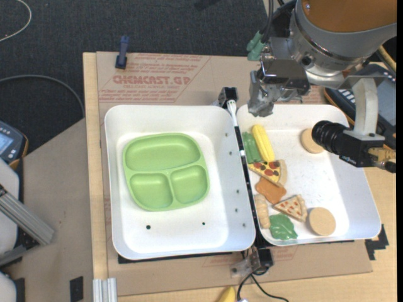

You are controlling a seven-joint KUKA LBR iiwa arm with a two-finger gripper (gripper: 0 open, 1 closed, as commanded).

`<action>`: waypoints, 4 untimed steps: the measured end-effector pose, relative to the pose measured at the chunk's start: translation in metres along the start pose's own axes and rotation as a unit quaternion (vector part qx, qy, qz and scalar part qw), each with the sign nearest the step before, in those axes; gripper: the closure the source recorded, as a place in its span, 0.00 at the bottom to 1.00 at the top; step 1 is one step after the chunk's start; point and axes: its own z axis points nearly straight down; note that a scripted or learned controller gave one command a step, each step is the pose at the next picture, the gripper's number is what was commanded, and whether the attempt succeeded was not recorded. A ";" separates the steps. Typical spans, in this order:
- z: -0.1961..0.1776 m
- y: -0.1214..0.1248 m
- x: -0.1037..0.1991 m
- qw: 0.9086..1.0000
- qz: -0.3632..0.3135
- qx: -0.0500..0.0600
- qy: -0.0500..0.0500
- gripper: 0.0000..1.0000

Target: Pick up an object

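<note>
My gripper [263, 104] hangs over the back left corner of the right bin [352, 194], just above and behind a yellow corn cob [262, 143]. Nothing shows between its fingers. Beside the corn lies a green pod [251, 148]. Toward the front lie a pizza slice [269, 168], an orange-brown piece [271, 190], a second pizza slice [291, 206], a green leafy piece [282, 228] and a tan round cookie [322, 221]. Another tan round [309, 141] lies at the back, partly behind a black cylinder.
The left bin [119, 175] holds a green divided plate [165, 170]. A black cylinder [340, 140] on the arm's mount juts over the right bin's back right. A black clamp [228, 97] sits at the bins' back junction.
</note>
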 end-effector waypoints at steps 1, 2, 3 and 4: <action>-0.010 0.001 0.000 1.000 0.000 -0.002 0.000 1.00; 0.028 -0.003 0.108 1.000 -0.005 0.007 0.000 1.00; -0.016 0.002 0.086 1.000 0.002 0.000 0.001 1.00; -0.025 0.002 0.088 1.000 0.000 0.001 0.001 1.00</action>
